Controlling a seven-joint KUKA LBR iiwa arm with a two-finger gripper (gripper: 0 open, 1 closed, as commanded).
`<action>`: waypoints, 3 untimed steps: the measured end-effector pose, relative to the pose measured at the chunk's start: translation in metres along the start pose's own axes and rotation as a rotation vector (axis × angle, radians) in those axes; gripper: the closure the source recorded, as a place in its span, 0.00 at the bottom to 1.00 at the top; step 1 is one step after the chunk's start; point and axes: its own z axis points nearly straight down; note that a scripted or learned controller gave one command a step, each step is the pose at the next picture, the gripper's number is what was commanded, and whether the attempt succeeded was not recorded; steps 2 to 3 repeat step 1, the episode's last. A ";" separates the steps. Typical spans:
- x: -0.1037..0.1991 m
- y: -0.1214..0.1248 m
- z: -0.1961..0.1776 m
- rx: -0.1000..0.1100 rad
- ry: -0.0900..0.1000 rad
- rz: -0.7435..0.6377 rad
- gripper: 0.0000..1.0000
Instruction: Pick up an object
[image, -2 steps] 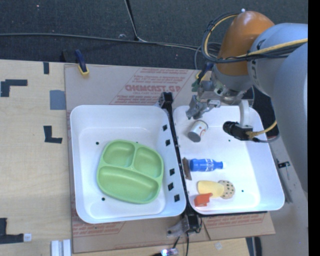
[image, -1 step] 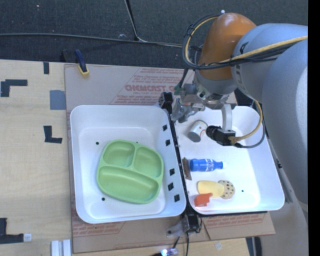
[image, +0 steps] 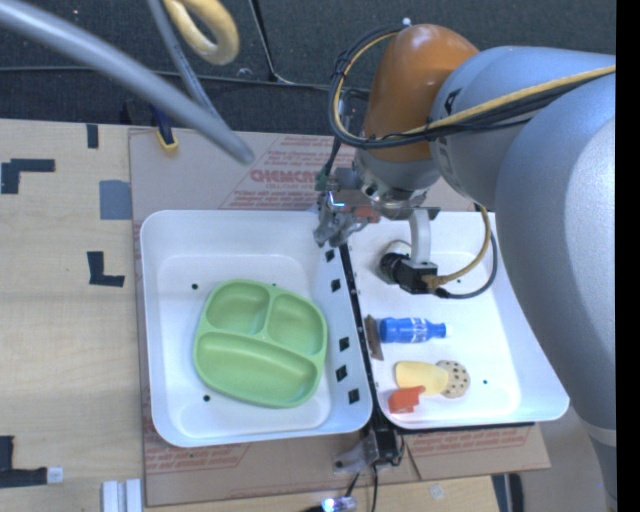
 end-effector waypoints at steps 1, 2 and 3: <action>0.046 -0.002 0.007 0.001 -0.001 0.001 1.00; 0.046 -0.002 0.007 0.001 -0.001 0.001 1.00; 0.046 -0.002 0.007 0.001 -0.001 0.001 1.00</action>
